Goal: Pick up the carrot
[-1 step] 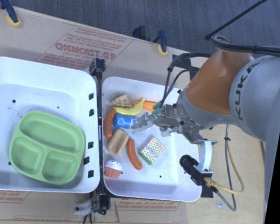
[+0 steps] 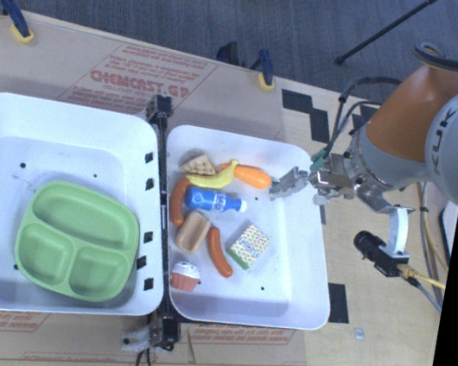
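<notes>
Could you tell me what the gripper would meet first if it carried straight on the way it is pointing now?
Most likely the carrot: the gripper points leftward across the right bin, with the carrot just ahead. Its height above the bin is unclear.

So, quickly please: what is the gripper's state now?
Gripper: beside the carrot and holding nothing; open or closed cannot be told.

red print reading "chemcast gp" showing on the cardboard sheet [image 2: 134, 73] behind the bins, smaller lines too blurred
</notes>
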Robot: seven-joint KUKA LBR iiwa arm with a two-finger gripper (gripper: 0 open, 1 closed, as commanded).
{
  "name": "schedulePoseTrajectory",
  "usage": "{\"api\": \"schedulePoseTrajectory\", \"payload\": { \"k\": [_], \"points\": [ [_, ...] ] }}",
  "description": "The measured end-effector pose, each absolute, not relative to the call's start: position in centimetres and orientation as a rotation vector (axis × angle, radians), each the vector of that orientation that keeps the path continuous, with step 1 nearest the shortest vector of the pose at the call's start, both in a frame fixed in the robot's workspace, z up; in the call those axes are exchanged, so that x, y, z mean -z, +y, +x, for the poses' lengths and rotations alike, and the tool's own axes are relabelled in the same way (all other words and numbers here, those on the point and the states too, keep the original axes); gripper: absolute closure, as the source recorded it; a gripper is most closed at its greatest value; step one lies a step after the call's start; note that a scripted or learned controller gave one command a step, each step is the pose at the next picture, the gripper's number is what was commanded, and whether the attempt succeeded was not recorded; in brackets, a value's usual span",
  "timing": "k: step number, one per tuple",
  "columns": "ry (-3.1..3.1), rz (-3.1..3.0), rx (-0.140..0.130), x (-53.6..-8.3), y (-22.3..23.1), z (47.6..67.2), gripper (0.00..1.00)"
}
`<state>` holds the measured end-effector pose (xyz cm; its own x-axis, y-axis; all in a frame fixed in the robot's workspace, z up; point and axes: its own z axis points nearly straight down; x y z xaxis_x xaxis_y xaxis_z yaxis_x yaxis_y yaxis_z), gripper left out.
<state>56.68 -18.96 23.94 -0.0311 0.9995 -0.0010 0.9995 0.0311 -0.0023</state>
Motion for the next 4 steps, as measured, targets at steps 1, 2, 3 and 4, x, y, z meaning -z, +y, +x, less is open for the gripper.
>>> {"api": "schedulePoseTrajectory", "payload": {
  "k": [1, 2, 3, 4],
  "points": [
    [-1.950, -2.462, -0.003, -19.6, -21.1, 62.1, 0.00],
    [-1.927, -2.473, -0.007, -9.0, -20.2, 65.1, 0.00],
    [-1.643, -2.658, -0.025, -8.9, -19.3, 65.2, 0.00],
    [-1.619, -2.673, -0.027, -8.9, -19.1, 65.2, 0.00]
  ]
}}
